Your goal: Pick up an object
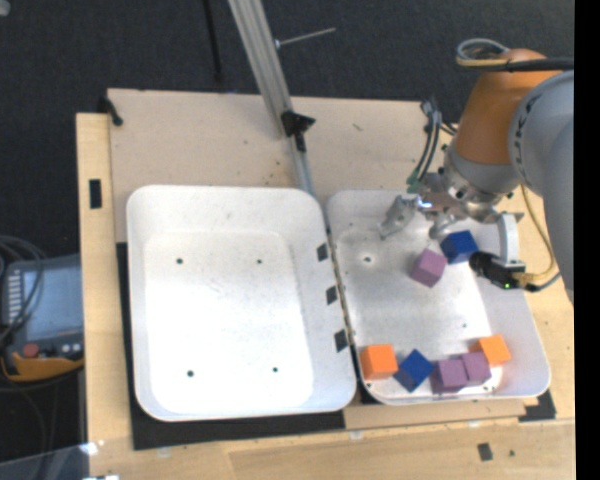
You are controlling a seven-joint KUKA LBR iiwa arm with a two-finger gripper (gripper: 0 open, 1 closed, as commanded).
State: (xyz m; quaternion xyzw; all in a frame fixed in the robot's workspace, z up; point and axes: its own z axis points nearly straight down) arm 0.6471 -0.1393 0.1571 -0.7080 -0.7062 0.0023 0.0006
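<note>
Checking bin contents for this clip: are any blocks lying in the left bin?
No. The blocks, such as the purple block and orange block, all lie in the right bin, none in the left bin.

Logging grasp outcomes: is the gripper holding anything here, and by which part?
Cannot be told. The gripper hangs over the right white bin, beside a blue cube and a purple cube.

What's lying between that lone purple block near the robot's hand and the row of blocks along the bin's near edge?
Nothing. In the camera view, bare white bin floor separates the purple block from the row, orange block to orange block.
</note>
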